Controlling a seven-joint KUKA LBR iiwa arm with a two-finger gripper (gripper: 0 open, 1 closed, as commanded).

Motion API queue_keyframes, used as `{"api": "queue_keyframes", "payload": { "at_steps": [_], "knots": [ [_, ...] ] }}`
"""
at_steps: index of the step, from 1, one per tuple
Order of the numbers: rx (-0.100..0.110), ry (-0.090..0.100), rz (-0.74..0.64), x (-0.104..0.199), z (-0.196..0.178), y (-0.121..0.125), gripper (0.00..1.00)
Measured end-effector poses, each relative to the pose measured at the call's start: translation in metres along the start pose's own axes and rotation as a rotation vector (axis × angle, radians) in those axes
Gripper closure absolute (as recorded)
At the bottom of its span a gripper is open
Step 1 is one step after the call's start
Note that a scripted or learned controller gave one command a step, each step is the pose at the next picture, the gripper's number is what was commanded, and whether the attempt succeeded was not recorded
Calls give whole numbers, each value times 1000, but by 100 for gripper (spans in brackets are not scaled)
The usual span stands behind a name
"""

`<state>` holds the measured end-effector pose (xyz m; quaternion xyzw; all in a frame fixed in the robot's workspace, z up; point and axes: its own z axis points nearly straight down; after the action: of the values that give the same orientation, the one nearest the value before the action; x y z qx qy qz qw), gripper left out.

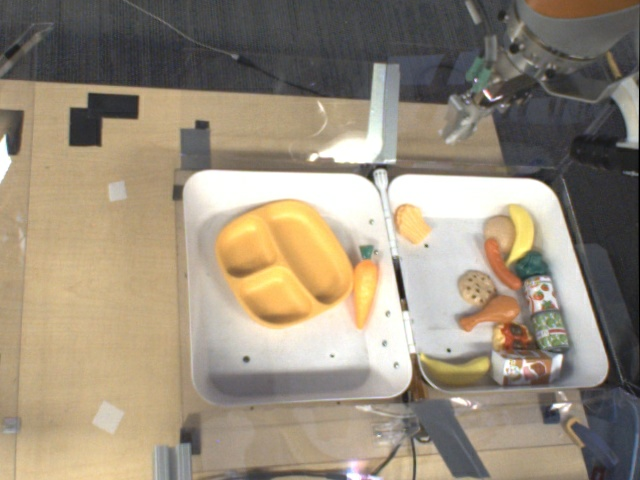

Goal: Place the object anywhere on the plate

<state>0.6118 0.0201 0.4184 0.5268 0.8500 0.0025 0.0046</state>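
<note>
On the left side of the desk (90,298) you had bare wood with black marks near the far corner. Next came the left white bin (215,368), and in it your yellow plate (283,261), a three-compartment tray, tilted slightly and sitting toward the bin's far half. Just beside the plate's right edge lay the carrot (364,290), lengthwise, green top pointing away from you, tip toward you. It looked to be touching or nearly touching the plate rim, lying on the bin floor, not on the plate.

Past the divider, the right white bin (440,318) held the clutter. You had a ridged pale chip (412,224) near the far left corner, a cookie (475,287), a drumstick (490,314), and a banana (455,369) along the near wall. Further right sat a brownish round item (498,231), a second banana (520,230), a red sausage (501,264), a dark green piece (531,265), and two printed cartons (545,315) and (524,364).

Above the right bin's far wall, your pincer (462,120) hung clear of everything, nothing between its fingers. I could not tell from this angle whether they were spread or pressed together.
</note>
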Motion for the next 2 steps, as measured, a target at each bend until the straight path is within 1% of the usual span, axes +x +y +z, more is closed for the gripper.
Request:
{"api": "queue_keyframes", "payload": {
  "at_steps": [1,2],
  "knots": [
    [-3,-3,-137,-48,-71,-15,100],
    [2,-1,-199,-85,-68,-46,100]
  ]
}}
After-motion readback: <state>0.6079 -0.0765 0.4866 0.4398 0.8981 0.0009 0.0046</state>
